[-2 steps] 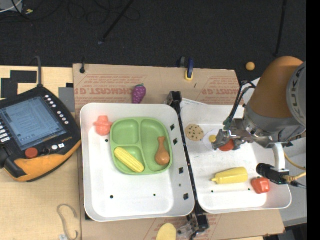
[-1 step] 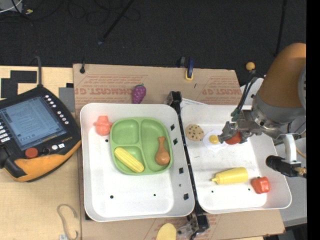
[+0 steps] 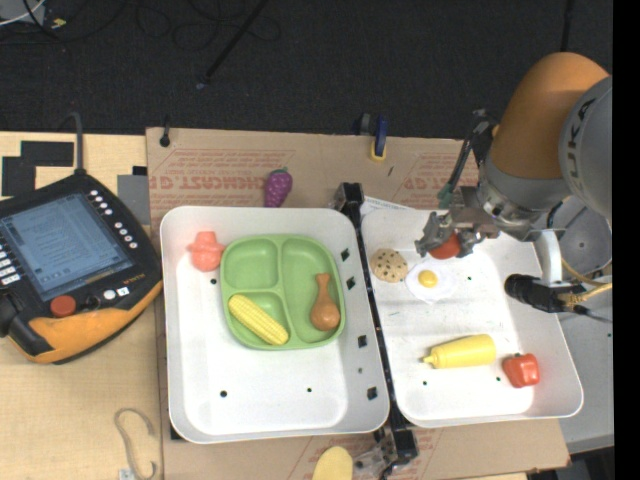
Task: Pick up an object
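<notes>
Nearest the camera, a yellow piece (image 3: 333, 462) is lying on the cardboard below the bins, and just above it in the right bin (image 3: 560, 393) I am seeing the yellow mustard bottle (image 3: 462, 351) lying with its long axis left to right, nozzle to the left, beside a red pepper (image 3: 521, 370). I am holding the claw (image 3: 447, 240) over the far part of that bin, where it appears to be closing on a small red thing (image 3: 447, 245) between its fingers, with the fried egg (image 3: 429, 280) just below it and the cookie (image 3: 389, 264) to the left. The only writing I am reading is upside-down red print on the cardboard (image 3: 225, 171), roughly "CHEMCOZT".
</notes>
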`<action>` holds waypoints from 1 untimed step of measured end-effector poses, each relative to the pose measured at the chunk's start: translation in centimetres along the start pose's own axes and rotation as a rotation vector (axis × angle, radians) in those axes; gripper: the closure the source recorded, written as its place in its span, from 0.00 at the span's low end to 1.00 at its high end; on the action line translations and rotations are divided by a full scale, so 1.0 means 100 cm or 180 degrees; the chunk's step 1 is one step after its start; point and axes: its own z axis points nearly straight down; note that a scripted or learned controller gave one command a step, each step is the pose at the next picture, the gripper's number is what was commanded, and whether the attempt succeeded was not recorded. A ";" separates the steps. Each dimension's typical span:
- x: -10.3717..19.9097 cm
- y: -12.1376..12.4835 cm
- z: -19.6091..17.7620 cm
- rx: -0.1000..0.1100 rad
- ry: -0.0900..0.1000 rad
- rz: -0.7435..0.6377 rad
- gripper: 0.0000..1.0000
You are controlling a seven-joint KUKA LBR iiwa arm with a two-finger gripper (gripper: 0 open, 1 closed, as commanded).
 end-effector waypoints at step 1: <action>0.021 0.029 -0.003 0.0001 0.0002 0.0000 1.00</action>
